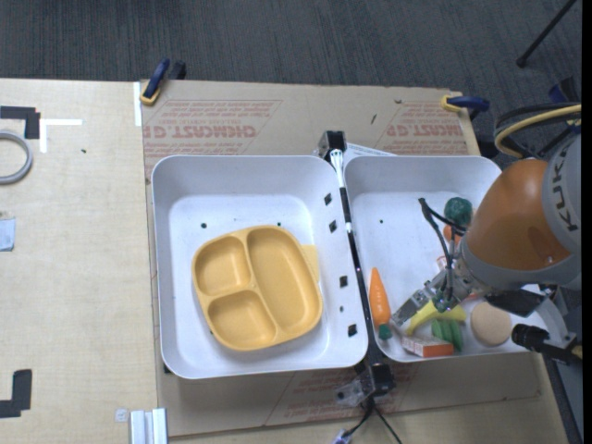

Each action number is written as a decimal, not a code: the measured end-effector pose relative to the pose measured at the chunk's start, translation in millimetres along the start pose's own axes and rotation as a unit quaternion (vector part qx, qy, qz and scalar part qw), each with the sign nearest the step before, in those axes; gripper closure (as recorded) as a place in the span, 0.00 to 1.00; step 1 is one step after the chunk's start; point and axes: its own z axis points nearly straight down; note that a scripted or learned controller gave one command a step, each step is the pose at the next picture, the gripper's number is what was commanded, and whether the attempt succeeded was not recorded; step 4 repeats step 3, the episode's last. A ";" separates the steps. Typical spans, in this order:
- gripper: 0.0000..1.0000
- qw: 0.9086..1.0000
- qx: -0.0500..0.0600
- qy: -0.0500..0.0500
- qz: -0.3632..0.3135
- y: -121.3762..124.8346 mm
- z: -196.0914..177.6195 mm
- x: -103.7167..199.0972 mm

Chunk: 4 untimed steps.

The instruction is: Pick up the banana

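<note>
So the banana [427, 314] is sitting in the right bin [398, 202], down near its front edge and a bit right of the middle, and honestly you only get a short yellow stretch of it because the arm [518, 220] covers a lot of that area. The gripper [435, 296] is basically right on top of it, coming down from the upper right, with the metal tip just to the banana's left end. I can't tell from this angle what the gripper is doing at the tip, or whether anything's actually caught in it, too much clutter and the wrist is in the way. What matters for the grab, I think: the banana's long axis looks like it runs diagonally, low-left to up-right, roughly in line with the way the arm reaches in, so closing across it is the thing to get right. It's crowded too, with the carrot [378, 296] just to the left, something green [448, 329] touching below, and a tan ball [490, 325] right beside. The yellow plate [256, 287] in the left bin [176, 248] is well apart.
</note>
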 end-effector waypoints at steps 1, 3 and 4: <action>1.00 1.000 -0.001 -0.001 0.000 0.7 -9.7 -0.9; 0.00 1.000 -0.002 -0.002 0.000 1.5 -19.3 -1.7; 0.00 1.000 -0.002 -0.002 0.000 1.5 -19.3 -1.7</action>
